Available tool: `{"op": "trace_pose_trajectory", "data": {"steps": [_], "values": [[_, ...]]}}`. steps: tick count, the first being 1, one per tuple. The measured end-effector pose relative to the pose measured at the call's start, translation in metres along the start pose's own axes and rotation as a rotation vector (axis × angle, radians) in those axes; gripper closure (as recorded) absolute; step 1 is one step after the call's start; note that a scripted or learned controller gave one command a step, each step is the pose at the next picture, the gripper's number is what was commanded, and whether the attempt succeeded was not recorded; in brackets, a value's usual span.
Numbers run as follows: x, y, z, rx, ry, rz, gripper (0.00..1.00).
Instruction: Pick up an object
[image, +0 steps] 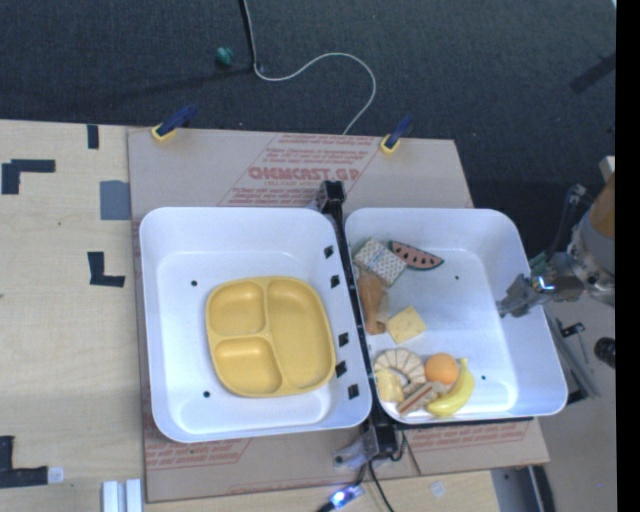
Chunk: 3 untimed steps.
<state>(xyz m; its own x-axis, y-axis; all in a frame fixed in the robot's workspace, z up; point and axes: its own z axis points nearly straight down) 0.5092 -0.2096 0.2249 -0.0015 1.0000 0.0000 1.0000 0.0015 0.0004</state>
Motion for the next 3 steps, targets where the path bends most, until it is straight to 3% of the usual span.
{"op": "trace_pose_trajectory", "data": {"steps": [1,3], "values": [[0.058,0.013,0.005,0.002,0.001,-0.005,1.00],[0.158,0.069,0.003,0.000,0.001,-0.005,1.00]]}}
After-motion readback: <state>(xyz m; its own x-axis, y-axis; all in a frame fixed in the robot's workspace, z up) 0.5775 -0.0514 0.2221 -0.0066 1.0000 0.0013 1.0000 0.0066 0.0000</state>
